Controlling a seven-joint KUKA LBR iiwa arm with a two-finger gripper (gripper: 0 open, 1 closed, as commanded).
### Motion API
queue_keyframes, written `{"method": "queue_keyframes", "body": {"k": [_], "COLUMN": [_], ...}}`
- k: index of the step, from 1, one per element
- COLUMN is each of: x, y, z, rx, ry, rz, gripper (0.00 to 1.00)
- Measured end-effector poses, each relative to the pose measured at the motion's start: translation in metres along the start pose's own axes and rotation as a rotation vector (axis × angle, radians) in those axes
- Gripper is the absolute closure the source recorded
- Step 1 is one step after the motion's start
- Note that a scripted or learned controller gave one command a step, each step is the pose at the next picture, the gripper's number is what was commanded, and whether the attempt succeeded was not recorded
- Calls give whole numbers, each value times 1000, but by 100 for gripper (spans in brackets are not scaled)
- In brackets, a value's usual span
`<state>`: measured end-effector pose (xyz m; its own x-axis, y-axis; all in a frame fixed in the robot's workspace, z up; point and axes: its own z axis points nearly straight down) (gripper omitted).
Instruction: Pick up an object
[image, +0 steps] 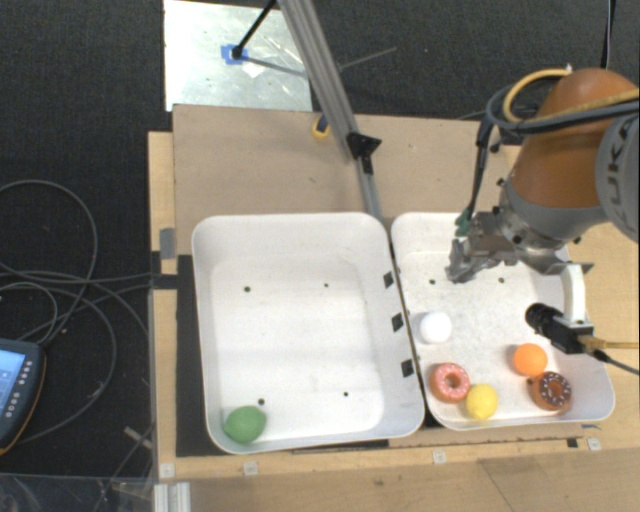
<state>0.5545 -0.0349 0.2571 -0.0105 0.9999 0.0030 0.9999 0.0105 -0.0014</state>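
Observation:
The right bin (425, 232) holds a white ball (435, 327), a pink frosted donut (450, 381), a yellow lemon (482, 401), an orange ball (529, 359) and a chocolate donut (551, 391). A green ball (244, 423) lies in the front left corner of the left bin (290, 235). My gripper (463, 266) hangs over the rear part of the right bin, behind the white ball and apart from it. Nothing shows between its fingers.
A slanted metal pole (335, 95) crosses the bench behind the bins. A black part on a white bracket (555, 325) juts from the arm above the orange ball. Cables and a tablet (15, 385) lie on the floor to the left.

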Motion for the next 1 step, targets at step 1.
{"method": "queue_keyframes", "body": {"k": [1], "x": [58], "y": [-7], "z": [12], "rx": [-1], "ry": [0], "rz": [-1], "gripper": [100]}}
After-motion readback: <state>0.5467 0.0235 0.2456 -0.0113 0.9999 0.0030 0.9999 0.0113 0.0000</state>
